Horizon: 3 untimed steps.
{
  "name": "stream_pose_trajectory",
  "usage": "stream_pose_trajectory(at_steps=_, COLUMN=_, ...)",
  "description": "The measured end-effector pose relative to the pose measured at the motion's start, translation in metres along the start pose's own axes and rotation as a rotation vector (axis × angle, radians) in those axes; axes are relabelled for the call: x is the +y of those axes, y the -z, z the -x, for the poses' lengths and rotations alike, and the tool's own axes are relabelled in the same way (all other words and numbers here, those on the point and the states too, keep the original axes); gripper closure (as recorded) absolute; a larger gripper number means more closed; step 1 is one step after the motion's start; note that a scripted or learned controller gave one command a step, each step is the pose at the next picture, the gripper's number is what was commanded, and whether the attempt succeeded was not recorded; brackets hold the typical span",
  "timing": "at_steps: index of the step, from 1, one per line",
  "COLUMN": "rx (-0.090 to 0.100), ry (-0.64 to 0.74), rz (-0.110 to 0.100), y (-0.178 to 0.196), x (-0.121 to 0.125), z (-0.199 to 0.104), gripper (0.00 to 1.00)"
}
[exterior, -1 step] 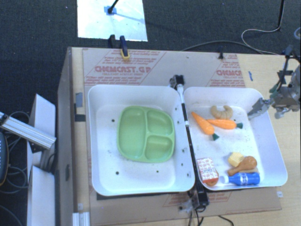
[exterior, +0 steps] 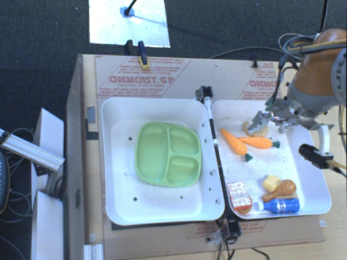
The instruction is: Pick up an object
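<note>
Green tray [exterior: 168, 155], orange carrots [exterior: 234, 142], blue bottle [exterior: 281, 205], white bins [exterior: 116, 199].

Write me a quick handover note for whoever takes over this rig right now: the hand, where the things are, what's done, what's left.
Hand: low over the right bin's far end, at a pale object; whether it grips is unclear.
Right bin: two carrots mid-bin; near the front, a chicken drumstick, yellow chunk, blue bottle and red-and-white packet.
Left bin: green divided plate.
Done: nothing visibly lifted.
Left: grasp one object and raise it.
</note>
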<state>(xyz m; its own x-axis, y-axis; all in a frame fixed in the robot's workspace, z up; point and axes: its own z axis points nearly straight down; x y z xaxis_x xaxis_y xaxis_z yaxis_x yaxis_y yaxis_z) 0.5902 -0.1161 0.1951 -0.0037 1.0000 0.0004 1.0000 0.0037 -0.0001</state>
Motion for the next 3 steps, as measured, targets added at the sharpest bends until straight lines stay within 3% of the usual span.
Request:
stream_pose_trajectory(at_steps=1, rx=-0.001, ry=0.001, rz=0.003, y=-0.005, x=0.008, z=-0.011, gripper=0.00)
stream_pose_trajectory(at_steps=3, rx=-0.001, ry=0.002, rz=0.005, y=-0.088, x=0.016, z=-0.027, gripper=0.00)
